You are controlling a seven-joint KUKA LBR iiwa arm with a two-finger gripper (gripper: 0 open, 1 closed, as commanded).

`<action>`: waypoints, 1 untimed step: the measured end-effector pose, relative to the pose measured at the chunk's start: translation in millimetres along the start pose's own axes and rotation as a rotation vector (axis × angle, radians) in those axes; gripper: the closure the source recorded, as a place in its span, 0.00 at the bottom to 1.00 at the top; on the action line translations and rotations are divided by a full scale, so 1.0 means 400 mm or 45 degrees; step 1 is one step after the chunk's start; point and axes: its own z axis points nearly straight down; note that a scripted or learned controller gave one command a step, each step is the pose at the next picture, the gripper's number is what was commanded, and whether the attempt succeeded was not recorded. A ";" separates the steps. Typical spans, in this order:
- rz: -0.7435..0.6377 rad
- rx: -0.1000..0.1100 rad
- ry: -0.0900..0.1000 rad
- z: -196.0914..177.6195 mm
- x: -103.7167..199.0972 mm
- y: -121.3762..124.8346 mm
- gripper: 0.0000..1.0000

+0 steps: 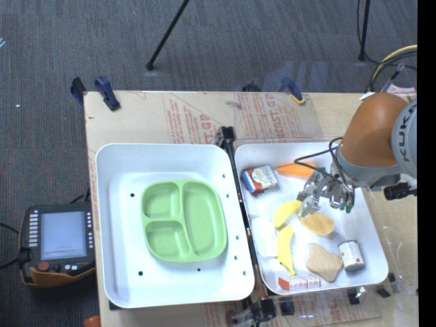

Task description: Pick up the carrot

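Note:
The carrot (297, 170) is an orange stick lying flat near the back of the right bin (379, 251), just right of a red, white and blue carton (259, 178). My gripper (325, 193) hangs over the middle of that bin, a little in front of and to the right of the carrot, above a yellow slice (287, 212) and a round yellow piece (318, 224). Its metal fingers look spread, open, with nothing between them. The carrot's right tip runs under the wrist's cables.
A banana (285, 242), a white piece (263, 234), a tan slice of bread (322, 262), a small can (351, 255) and a red packet (300, 283) lie in the right bin's front half. The left bin (112, 182) holds a green divided plate (184, 221).

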 end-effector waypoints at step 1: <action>-0.346 0.000 -0.001 -0.001 0.070 -0.119 1.00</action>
